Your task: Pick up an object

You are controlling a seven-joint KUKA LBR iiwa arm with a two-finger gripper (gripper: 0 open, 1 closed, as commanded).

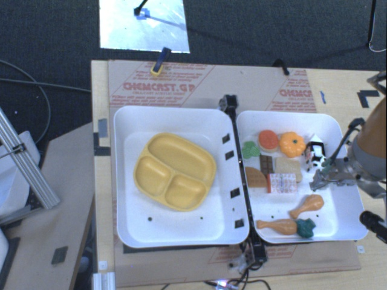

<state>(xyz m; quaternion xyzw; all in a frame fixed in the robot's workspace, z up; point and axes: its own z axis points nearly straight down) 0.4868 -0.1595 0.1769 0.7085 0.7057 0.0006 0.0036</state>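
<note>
The right bin (338, 222) holds several toy foods. At its back lie a red tomato (268, 139) and an orange pumpkin (291, 144), with a green piece (250, 149) to their left. A red-and-white box (282, 183) sits mid-bin beside a brown slice (256, 177). A drumstick (308, 205) lies nearer the front, and a second drumstick (277, 226) ends at a green broccoli (306, 227). A black-and-white toy (314, 151) stands by the pumpkin. My gripper (318, 180) hangs over the bin's right half, just right of the box and above the drumstick.
The left bin (130, 222) carries a yellow divided plate (175, 171). A black hinge strip (240, 180) runs between the bins. The grey arm (370, 150) comes in over the right bin's right rim. Cardboard (181, 86) lies under both bins.
</note>
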